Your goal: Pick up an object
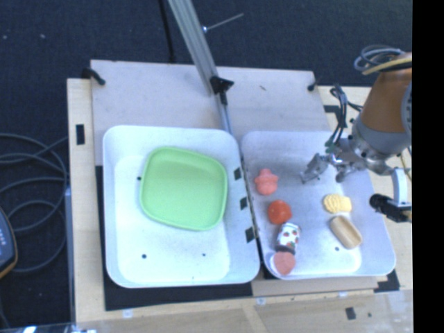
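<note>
from my remote station i see the gripper [320, 168] hanging over the upper part of the right bin [277, 148], its fingers spread apart and nothing between them. the grey arm [385, 113] with its orange band reaches in from the bin's right edge. below and right of the gripper, inside this bin, a yellow piece [337, 203] sits just above a tan roll [345, 231]. along the bin's left wall run a pink piece [266, 182], a red ball [279, 211], a small white-and-dark toy [288, 236] and a pink disc [284, 262] at the lower corner, each near the next. none touches the gripper. left of this bin, the other bin [125, 255] carries a green plate [184, 188] lying flat.
</note>
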Available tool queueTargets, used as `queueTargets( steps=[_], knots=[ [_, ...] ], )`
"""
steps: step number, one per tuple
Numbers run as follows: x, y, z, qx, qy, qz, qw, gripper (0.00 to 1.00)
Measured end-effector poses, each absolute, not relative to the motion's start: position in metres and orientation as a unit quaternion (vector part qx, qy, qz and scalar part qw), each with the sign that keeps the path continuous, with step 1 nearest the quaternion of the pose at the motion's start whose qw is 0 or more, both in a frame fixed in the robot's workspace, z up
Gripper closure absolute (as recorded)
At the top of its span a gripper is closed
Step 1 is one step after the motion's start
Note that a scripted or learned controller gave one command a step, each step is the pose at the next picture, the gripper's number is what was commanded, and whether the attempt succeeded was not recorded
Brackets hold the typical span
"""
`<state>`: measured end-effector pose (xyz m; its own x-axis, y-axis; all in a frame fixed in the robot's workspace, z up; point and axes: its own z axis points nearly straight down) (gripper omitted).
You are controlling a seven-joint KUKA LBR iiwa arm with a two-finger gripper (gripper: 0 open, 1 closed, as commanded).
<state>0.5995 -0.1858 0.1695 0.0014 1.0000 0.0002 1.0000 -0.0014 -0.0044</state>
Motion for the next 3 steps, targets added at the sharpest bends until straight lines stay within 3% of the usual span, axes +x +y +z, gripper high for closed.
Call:
queueTargets(
  steps=[1, 2, 3],
  knots=[
    [0.595, -0.186, 0.107, -0.707, -0.707, 0.0014, 0.002, 0.0],
    [0.597, -0.187, 0.121, -0.708, -0.706, -0.001, -0.001, 1.0],
    [0.602, -0.191, 0.183, -0.707, -0.707, -0.0016, -0.003, 1.0]
  ],
)
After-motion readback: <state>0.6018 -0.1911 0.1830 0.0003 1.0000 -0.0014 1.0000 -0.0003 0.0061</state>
